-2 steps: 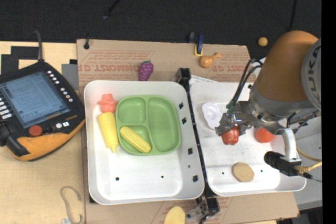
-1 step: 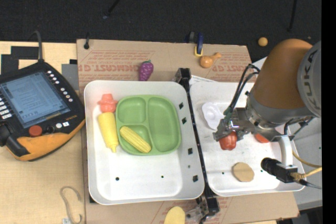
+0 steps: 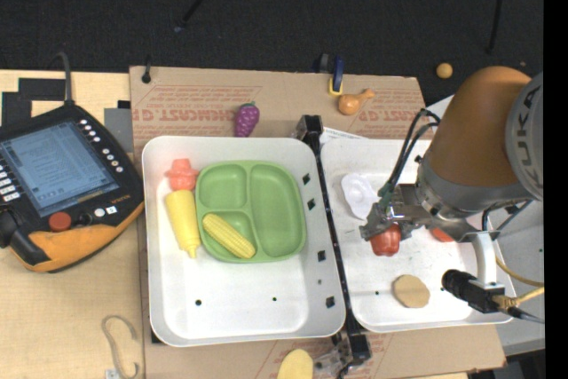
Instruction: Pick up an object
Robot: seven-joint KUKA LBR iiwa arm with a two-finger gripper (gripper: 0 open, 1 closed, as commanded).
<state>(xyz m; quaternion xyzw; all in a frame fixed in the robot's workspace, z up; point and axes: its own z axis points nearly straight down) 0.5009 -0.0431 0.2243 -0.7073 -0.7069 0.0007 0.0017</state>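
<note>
The gripper [image 3: 383, 226] hangs over the right bin [image 3: 373, 315] with a red tomato [image 3: 386, 241] at its tip — whether the fingers clamp it, I cannot tell.

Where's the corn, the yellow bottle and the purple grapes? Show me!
corn [image 3: 229, 235], camera view, middle of the cob lying on the green plate.
yellow bottle [image 3: 184, 221], camera view, middle of its body, left of the plate.
purple grapes [image 3: 247, 119], camera view, centre of the bunch on the cardboard.
</note>
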